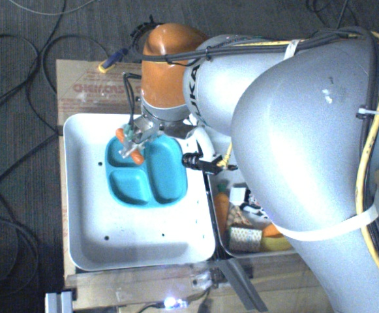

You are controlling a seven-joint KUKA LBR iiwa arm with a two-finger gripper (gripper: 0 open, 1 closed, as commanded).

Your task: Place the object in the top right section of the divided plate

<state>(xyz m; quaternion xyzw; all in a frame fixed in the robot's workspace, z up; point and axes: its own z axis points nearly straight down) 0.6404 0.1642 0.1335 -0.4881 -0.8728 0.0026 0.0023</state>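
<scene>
**Gripper over the blue plate with an orange thing at its tip**

The big grey arm (293, 109) reaches in from the right, with its orange band (166, 67) just above the wrist. The gripper (134, 142) hangs over the upper left part of the blue divided plate (160, 175). A small orange object (129, 145), maybe a toy carrot, sits right at the gripper's tip, over the plate's upper small section. It looks pinched in the gripper, but the spot is too small and blurry to tell if the grip is closed on it.

The plate lies in the left white bin (85, 233). The right bin (223, 243) is mostly hidden under the arm. In it I can see a carrot-like orange piece (222, 207), something yellow (277, 243) and a speckled block (244, 238). Both bins sit on the surface (78, 90)
</scene>
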